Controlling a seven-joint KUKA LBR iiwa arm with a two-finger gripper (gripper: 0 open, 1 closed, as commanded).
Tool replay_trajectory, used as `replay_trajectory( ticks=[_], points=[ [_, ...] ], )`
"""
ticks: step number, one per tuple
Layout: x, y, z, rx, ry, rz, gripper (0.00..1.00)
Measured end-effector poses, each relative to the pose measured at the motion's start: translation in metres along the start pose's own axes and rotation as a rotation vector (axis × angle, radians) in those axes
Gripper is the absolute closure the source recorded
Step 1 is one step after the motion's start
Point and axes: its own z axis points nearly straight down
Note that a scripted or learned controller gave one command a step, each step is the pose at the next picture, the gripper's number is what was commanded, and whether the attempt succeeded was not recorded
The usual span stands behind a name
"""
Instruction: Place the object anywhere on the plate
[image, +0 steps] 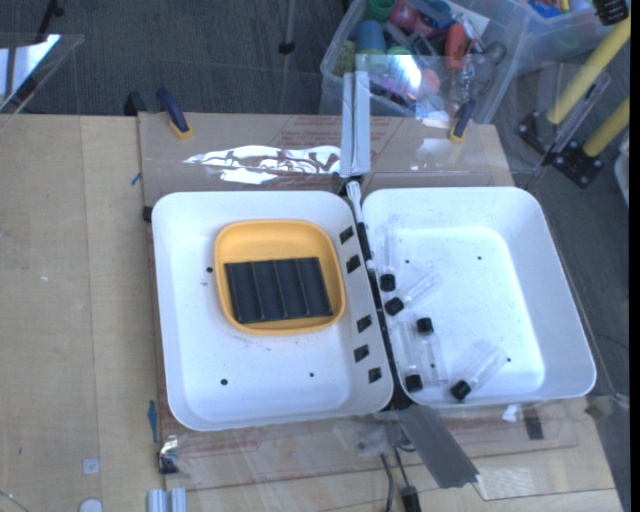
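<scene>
A yellow rounded-square plate (281, 233) sits in the left white bin (200, 380), a little above that bin's middle. A dark grey ridged rectangular object (277, 289) lies flat on the plate, covering most of its lower half. Its long side runs left to right, and nothing touches it.
The right white bin (560, 340) holds several clear vials with black caps, such as a vial (418, 286) near the divider and another vial (476, 371) at the front. Black clips (361, 325) line the edge between the bins. A clear tub of clutter (430, 45) stands behind.
</scene>
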Motion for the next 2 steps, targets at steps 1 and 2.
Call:
replay_trajectory(
  ticks=[1,2],
  points=[
    [-0.004,0.010,0.007,-0.001,-0.002,-0.292,1.00],
    [0.006,0.007,0.001,0.000,-0.003,-0.526,1.00]
  ],
)
